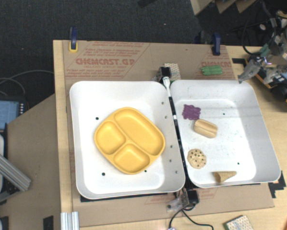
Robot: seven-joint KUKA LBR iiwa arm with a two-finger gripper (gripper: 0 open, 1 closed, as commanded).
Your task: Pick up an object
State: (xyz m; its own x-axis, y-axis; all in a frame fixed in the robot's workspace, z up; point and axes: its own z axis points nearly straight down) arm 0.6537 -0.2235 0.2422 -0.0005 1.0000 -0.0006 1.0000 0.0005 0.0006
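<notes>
The tan roll-shaped toy (205, 128), lying left of centre in the right bin (251, 128), is probably light, stiff and smooth, best pinched across its narrow width; the gripper (247, 72) hovers off the bin's far corner, too blurred to tell its state.

From my station I see little of the arm: a grey metal gripper (251, 67) at the far right, dark cabling and blurred metallic parts behind it, details too small to resolve.
</notes>
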